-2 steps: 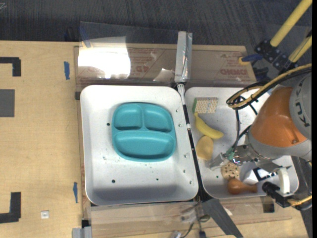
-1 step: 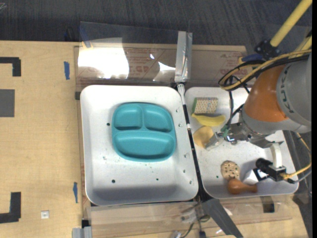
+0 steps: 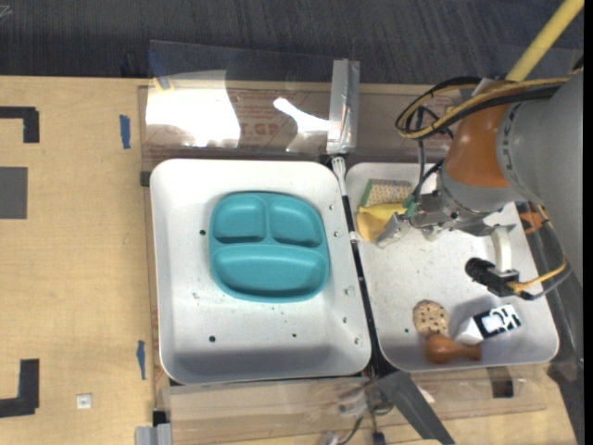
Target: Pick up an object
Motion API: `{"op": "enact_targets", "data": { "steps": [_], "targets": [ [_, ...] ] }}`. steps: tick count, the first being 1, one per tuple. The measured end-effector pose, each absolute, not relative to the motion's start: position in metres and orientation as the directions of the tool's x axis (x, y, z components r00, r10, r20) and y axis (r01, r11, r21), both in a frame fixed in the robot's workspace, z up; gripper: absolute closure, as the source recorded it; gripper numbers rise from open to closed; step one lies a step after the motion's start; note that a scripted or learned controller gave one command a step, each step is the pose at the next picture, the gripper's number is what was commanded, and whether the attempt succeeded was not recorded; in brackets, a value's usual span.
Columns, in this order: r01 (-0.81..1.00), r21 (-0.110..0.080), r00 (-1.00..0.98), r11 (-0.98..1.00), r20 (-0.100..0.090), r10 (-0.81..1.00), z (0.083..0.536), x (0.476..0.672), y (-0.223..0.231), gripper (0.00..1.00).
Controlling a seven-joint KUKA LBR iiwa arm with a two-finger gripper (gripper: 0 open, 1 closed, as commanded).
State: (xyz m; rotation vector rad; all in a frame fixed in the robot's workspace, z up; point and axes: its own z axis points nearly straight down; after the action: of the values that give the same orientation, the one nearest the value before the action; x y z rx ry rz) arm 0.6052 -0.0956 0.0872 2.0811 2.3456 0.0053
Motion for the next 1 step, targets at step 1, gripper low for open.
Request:
{"op": "enact_targets", "data": {
  "steps": [1],
  "targets": [
    [0.92,0.001,-0.391,0.391,-0.002,0.92,0.0866,0.6484,-0.1129,0.0]
  ]
}}
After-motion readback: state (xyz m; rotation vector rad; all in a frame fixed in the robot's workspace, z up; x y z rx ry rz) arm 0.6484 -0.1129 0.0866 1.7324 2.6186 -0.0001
